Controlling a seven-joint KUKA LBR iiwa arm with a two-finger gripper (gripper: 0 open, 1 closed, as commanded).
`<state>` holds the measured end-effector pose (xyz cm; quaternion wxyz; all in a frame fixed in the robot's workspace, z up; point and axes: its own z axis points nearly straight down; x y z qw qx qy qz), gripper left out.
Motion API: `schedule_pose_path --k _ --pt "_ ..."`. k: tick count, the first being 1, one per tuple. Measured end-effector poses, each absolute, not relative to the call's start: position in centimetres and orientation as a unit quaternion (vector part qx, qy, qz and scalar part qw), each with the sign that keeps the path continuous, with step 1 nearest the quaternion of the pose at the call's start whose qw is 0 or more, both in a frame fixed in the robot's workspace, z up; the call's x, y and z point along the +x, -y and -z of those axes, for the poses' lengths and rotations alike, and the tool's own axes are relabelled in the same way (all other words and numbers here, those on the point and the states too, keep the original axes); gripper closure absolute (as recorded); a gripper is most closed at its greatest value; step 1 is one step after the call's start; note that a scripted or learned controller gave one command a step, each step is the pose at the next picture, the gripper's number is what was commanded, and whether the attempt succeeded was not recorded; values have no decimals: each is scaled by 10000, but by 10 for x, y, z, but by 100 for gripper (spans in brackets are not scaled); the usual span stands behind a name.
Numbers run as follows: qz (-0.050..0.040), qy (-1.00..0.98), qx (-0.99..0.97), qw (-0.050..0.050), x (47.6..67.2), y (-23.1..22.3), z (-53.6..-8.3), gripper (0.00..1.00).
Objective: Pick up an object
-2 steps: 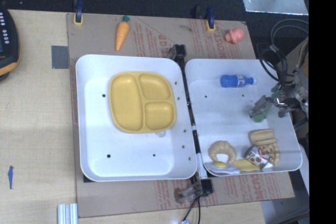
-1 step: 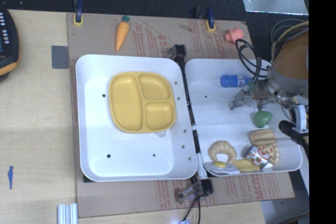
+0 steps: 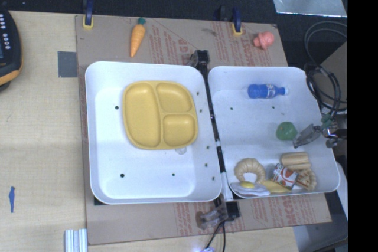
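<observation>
The right-hand shallow white bin (image 3: 236, 77) serves as landmark throughout. The gripper (image 3: 307, 136) enters over its right rim at about mid-height, a small grey metal assembly tilted down and toward the bin's interior.

No specific object is set by the task. The nearest candidate is the green rounded ball-like object (image 3: 286, 130), lying on the bin floor right of centre, just beside the gripper tip. Whether the tip touches it cannot be determined. Other candidates:
- Blue plastic bottle (image 3: 265, 91), lying on its side in the bin's upper part, well apart from the gripper.
- Tan cylindrical bread-like piece (image 3: 295, 160), toward the lower right corner.
- Beige ring-shaped pastry (image 3: 250, 170), at the lower edge, beside a clutter of a yellow banana-shaped toy (image 3: 267, 186) and a red-and-white packet (image 3: 285, 174).

Assessment of the step in hand: this appears to be the approach to a grasp, not yet completed. To do it well, the gripper should centre over the green object, so that the round body does not roll out sideways as the fingers close, and descend fully before closing. The isolated green object is judged a safer choice than the crowded lower corner.

Fingers: the tip is small and blurred; whether they stand apart or together cannot be told. Nothing is seen between them.
</observation>
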<state>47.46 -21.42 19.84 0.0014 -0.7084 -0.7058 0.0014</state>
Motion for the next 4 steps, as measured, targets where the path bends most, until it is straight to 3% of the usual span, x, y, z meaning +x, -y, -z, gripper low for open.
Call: schedule_pose_path --k 1,2,3,4 --pt "-12 7108 -7034 23 552 184 -86 0" --pt "-91 7113 -7027 106 653 184 -89 0" --pt "-25 7073 -7069 18 618 214 -92 0" --pt "-18 7100 -7042 10 620 212 -103 100"
